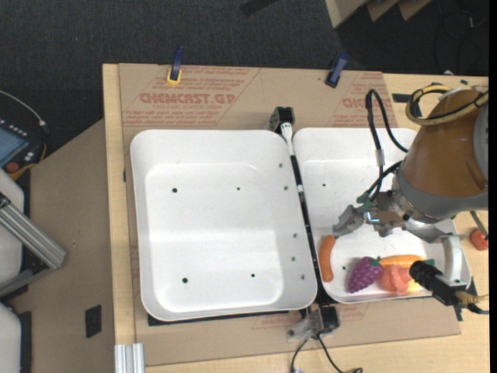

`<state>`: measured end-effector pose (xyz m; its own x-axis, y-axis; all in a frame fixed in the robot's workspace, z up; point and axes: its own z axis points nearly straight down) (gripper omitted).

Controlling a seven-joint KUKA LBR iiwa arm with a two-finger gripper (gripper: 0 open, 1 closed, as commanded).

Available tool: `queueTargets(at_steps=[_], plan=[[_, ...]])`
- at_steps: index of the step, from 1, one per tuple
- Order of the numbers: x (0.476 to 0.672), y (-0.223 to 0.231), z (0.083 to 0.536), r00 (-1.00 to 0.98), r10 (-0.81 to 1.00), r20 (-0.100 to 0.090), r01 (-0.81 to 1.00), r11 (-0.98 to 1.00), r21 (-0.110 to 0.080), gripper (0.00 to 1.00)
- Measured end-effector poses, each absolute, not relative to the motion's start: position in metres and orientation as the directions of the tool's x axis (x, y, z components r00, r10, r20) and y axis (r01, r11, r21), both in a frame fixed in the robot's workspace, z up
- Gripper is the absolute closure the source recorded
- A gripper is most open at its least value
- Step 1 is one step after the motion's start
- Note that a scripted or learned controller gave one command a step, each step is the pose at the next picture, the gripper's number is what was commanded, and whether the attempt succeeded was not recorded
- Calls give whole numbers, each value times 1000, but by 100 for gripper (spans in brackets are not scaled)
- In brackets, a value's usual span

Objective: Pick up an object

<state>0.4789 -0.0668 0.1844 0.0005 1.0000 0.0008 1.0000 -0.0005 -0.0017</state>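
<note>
Toy foods lie in the near part of the right bin (pixel 342 150). Left to right we see an orange sausage (pixel 327 256) w/ its long side going near-to-far, purple grapes (pixel 363 273), then an orange-pink lump (pixel 396 274). The gripper (pixel 359 217) hangs just far of them, so the toys sit on its near side, sausage closest. We can't tell its state.

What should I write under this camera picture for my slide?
Robot gripper hovers above toy grapes in the right bin.
</note>
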Motion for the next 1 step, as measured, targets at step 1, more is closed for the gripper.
queueTargets(at_steps=[1], plan=[[479, -67, 184, 0, 1000, 1, 1000, 0, -2, 0]])
